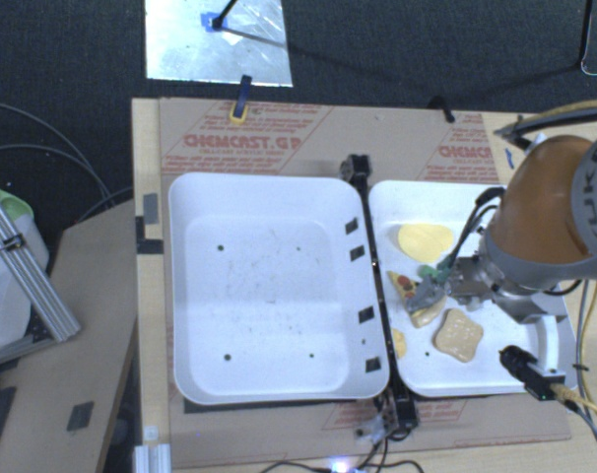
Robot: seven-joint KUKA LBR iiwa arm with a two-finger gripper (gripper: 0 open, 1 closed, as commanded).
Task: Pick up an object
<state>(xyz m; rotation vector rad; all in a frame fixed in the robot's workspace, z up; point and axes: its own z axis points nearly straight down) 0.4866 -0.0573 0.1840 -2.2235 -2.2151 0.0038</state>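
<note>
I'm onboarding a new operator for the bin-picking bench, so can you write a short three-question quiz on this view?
1. True or false: the toast-shaped piece lies in the left bin.
2. Which item sits farthest up in the right bin? A) yellow oval piece B) toast-shaped piece C) pizza-slice piece
3. Fill in: the gripper is over the ___ bin.

Key: 1 false; 2 A; 3 right.
</note>
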